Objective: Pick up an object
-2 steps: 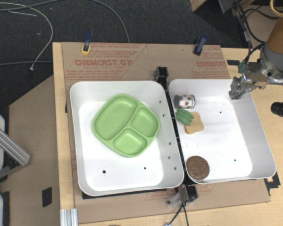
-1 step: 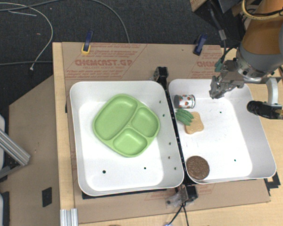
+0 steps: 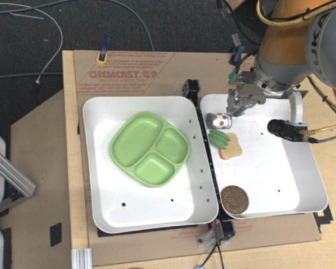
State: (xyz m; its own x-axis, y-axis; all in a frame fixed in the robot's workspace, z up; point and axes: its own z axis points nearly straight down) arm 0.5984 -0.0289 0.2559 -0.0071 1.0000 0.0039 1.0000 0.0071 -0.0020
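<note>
Our claw (image 3: 235, 109) hangs low over the back left corner of the right bin, and we cannot tell from this slanted view how it is set, so we do not judge that it holds anything. Going from the left: the left bin (image 3: 101, 195) carries a green divided plate (image 3: 150, 148), lying flat near its middle, well apart from the arm. Across the divider, in the right bin (image 3: 291, 178), a small can (image 3: 219, 120) lies on its side just below the claw, near it, though we cannot say whether they touch. Just beside the can sits a green and tan toy (image 3: 225, 143), and near the front rim lies a brown disc (image 3: 234, 199). We judge the pick as not yet done: everything rests on the bin floor, and gripping and lifting remain, most likely with the can.
</note>
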